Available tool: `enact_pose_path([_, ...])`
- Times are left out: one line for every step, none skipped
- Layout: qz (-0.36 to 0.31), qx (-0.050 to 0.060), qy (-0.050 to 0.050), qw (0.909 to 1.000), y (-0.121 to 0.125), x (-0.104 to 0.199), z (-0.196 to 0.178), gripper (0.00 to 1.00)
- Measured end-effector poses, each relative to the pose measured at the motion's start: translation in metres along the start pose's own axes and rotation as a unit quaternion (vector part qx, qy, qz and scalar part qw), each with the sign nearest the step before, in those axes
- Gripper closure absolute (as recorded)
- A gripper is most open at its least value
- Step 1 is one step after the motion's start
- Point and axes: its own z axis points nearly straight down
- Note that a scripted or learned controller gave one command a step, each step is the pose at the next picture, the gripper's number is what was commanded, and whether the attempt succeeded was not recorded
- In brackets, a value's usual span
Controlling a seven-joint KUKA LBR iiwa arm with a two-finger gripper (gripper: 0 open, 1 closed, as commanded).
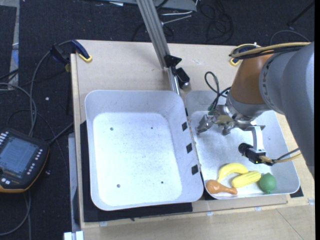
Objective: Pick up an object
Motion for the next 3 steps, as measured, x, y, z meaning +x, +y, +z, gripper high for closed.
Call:
enact_pose_path([0.0,-0.001,0.0,1.0,0.001,0.0,-0.011,1.0])
enact_pose_path([0.0,-0.003,0.0,1.0,-0.001,-0.002,-0.054,1.0])
enact_pose_path([0.0,-0.003,0.0,1.0,0.0,-0.002,-0.106,1.0])
